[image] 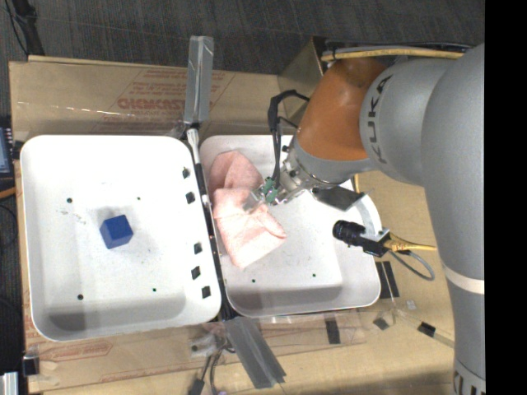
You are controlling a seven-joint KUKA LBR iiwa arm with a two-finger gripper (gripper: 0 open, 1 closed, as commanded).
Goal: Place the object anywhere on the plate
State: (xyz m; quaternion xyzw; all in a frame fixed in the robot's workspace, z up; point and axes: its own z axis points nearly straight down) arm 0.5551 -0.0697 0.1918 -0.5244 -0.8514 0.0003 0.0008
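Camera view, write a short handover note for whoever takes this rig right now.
Claw: low in the right bin, at the pink cloth; open or shut cannot be told, and no grasp can be confirmed.
Things: pink cloth lies crumpled on the right bin's left side. Blue cube sits in the left bin, apart from the arm.
Done: nothing visibly placed.
Left: I cannot make out a plate here; find it, then place the object on it.
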